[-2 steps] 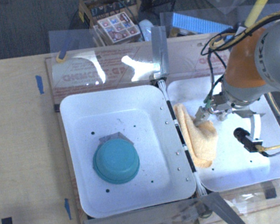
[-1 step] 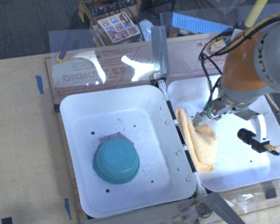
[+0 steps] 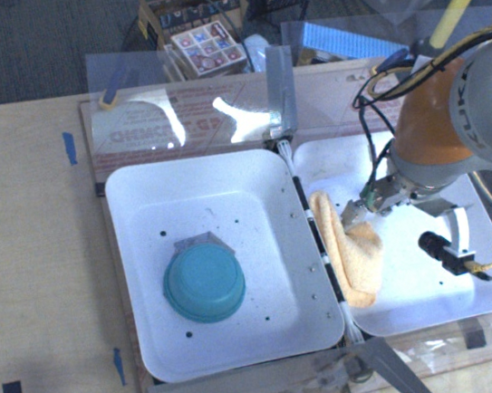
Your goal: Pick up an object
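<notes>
A long tan, bread-like object [image 3: 346, 263] lies along the left wall of the right bin [image 3: 489, 292], with a lump bulging out on its right side. My gripper [image 3: 359, 214] hangs low over the upper part of that object, right at the lump and seemingly touching it. The grey arm with its orange band [image 3: 433, 131] comes in from the right above the bin. In the left bin [image 3: 136, 198] a teal bowl [image 3: 205, 283] rests upside down, and a grey scrap [image 3: 200, 242] peeks out from behind it.
A metal divider [image 3: 310, 227] separates the two bins. Cables and a black fitting [image 3: 442, 253] trail from the wrist over the right bin. Boxes and clutter stand behind the bench at the top. Bare wooden bench extends to the left.
</notes>
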Motion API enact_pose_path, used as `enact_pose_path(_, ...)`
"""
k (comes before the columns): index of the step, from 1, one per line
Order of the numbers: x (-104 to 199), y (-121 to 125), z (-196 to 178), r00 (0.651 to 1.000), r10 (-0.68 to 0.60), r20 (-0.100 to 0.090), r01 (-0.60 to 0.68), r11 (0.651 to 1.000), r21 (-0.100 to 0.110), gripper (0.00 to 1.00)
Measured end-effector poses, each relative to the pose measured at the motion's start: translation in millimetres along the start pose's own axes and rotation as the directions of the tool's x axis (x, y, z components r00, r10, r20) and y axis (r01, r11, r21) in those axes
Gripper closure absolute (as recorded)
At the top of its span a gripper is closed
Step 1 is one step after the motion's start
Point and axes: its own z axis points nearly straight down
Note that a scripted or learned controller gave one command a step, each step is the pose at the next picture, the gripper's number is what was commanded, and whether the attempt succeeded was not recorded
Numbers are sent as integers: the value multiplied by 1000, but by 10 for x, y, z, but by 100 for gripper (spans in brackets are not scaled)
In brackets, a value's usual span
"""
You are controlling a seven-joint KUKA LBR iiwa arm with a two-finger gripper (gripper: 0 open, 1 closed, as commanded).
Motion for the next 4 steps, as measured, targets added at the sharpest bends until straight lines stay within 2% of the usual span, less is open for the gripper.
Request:
enact_pose_path(2, 20, -276, -3, 997, -72, -1, 72, 997, -1, 0)
enact_pose_path(3, 80, -463, -6, 997, 83, 1, -83, 997, -2, 0)
enact_pose_path(4, 82, -452, -110, 996, 85, -1, -85, 996, -4, 100)
